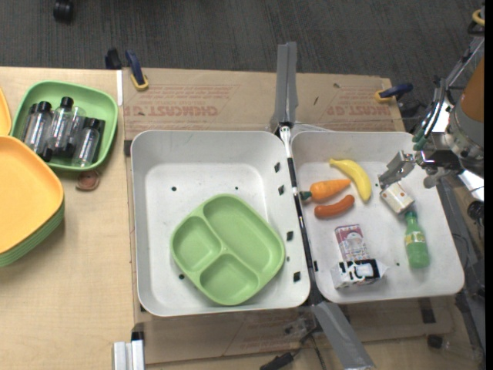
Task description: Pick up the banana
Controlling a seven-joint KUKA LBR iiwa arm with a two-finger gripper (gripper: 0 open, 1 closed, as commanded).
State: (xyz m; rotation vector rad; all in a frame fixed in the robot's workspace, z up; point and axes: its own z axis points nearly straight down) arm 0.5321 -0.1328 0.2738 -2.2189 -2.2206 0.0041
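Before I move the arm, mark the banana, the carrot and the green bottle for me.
banana point(353, 176): camera view, middle of its curved yellow body.
carrot point(330, 189): camera view, middle of its orange body.
green bottle point(416, 242): camera view, middle of the bottle's body.

You were looking at a robotics lab, not a kitchen: the surface point(69, 307) carried two white bins point(154, 206) clamped over taped cardboard point(200, 102), toy food lay in one, a green tray of small bottles point(62, 129) sat aside, and office-chair casters point(65, 8) stood on grey carpet.
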